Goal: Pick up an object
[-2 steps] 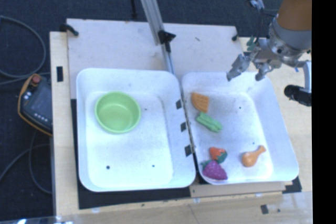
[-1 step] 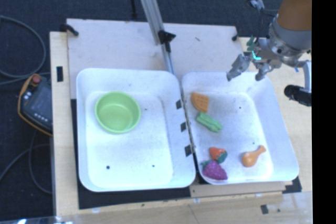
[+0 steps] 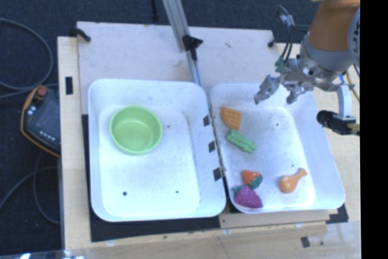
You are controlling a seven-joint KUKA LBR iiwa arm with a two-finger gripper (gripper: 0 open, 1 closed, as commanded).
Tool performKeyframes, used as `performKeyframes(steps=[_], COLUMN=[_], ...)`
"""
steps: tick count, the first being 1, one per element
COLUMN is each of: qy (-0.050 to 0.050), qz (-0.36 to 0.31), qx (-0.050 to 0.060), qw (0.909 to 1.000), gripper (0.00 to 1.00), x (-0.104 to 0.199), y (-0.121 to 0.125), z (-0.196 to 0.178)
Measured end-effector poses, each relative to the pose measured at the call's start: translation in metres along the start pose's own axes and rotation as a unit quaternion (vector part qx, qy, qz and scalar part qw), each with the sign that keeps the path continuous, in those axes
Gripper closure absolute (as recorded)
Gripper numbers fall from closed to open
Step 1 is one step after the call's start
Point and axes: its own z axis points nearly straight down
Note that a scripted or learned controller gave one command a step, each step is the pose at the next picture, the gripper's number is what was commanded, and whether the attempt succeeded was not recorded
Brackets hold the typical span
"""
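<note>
The grey arm with its orange band [image 3: 335, 9] enters from the 3 o'clock side of the view and slants down toward 8 o'clock. At its wrist the pincer [image 3: 279, 93] hangs with its two fingers [image 3: 265, 90] spread apart, nothing between them.

You get bright, even light from above; the two white bins [image 3: 151, 148] run close to washed out, their speckles barely legible. Shadows are soft and short, a faint one inside the green bowl [image 3: 136, 129]. The dark floor around the desk [image 3: 133, 48] loses detail. Focus is mildly soft throughout, and the claw [image 3: 280, 94] looks slightly smeared.
</note>
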Motion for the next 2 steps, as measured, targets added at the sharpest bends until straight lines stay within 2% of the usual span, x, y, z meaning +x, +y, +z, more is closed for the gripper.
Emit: performKeyframes(steps=[1,2], qy=[0.000,0.000], qz=[0.001,0.000], qx=[0.001,0.001], qw=[1.0000,1.0000], gripper=[0.00,0.00], x=[-0.007,-0.005], y=[-0.004,0.004], z=[0.061,0.111])
